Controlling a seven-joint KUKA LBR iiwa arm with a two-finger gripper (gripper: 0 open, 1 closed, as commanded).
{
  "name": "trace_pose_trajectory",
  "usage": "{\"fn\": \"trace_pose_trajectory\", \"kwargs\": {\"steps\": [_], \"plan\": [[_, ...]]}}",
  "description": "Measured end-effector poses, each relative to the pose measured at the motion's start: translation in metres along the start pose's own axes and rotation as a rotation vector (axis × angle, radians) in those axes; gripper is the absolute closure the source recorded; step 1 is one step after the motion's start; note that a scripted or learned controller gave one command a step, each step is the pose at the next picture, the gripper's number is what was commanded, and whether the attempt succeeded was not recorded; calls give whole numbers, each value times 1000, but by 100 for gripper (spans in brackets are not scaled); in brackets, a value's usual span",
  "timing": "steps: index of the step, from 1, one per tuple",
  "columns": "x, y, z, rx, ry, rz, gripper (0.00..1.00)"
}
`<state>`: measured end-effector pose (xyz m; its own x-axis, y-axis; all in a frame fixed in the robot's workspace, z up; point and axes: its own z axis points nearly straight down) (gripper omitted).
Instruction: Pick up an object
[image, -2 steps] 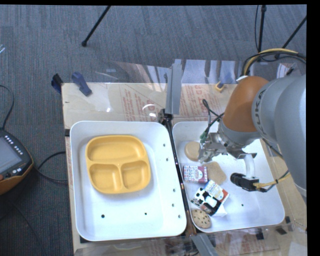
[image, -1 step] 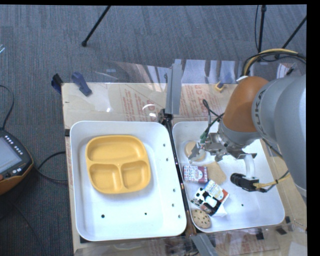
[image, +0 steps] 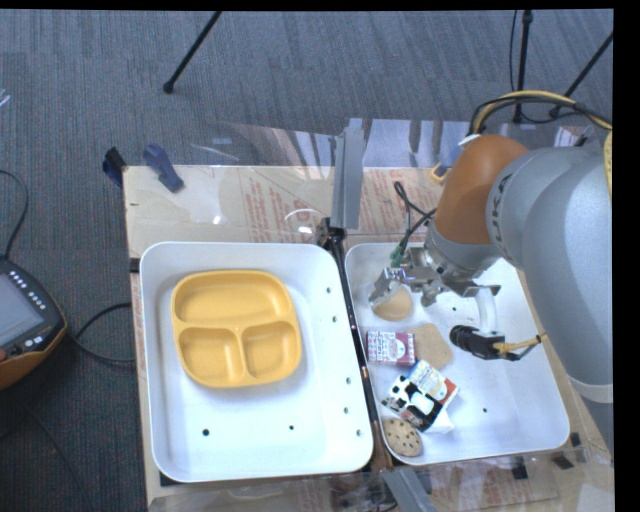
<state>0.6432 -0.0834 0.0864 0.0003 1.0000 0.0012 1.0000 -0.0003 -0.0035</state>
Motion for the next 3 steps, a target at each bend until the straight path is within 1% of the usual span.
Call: {"fn": "trace_pose_trajectory", "kwargs": {"steps": [1, 2, 3], "plan": [[0, 1, -12, -2, 1, -1, 100], [0, 1, -11, 0, 1, -1, 0], [-8, -39, -2, -6, -2, -3, 0]]}}
